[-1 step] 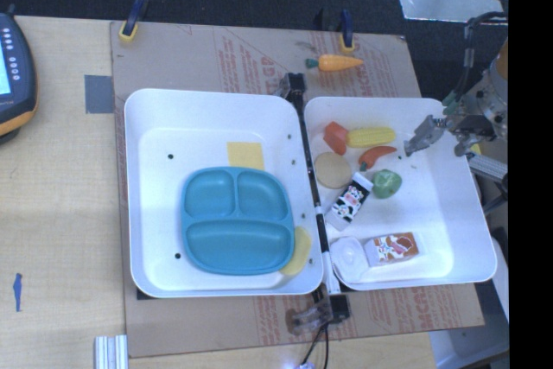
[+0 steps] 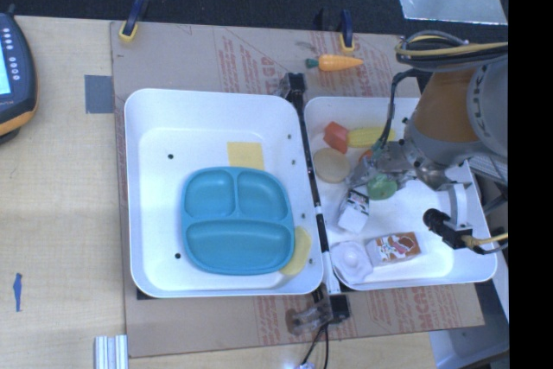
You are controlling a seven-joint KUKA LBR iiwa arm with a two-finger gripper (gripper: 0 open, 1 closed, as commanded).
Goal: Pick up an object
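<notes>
Two white bins sit side by side on the surface point(image 2: 69, 186). One is the left bin point(image 2: 143, 186), in the middle of the frame, and one is the right bin point(image 2: 467, 272), at the right of the frame.

One blue plate point(image 2: 238, 220) lies in the left bin. It has three parts. Two yellow flat pieces are with it: one yellow square point(image 2: 245, 154) just above the plate, and one yellow piece point(image 2: 298, 253) poking out from under the plate's lower right corner.

Many small things are in the right bin. I count one red block point(image 2: 336, 136), one yellow thing point(image 2: 366, 136) beside it, one tan round disc point(image 2: 329, 165), one green round thing point(image 2: 381, 185), one small white and black carton point(image 2: 354, 212), one white round cup point(image 2: 350, 258) and one brown and white box point(image 2: 394, 249) at the bottom.

One orange toy carrot point(image 2: 338, 62) lies outside the bins, on the brown board point(image 2: 207, 56) above them. Two clamps hold that board, one yellow and blue clamp point(image 2: 131, 20) at the upper left and one blue clamp point(image 2: 346, 30) near the carrot. One screen box point(image 2: 13, 73) sits at the far left edge.

My arm point(image 2: 449, 108) comes in from the right of the frame. My jaws point(image 2: 384, 168) are down in the right bin, right by the green round thing. I cannot tell if they are spread or pressed together, or if they touch anything.
</notes>
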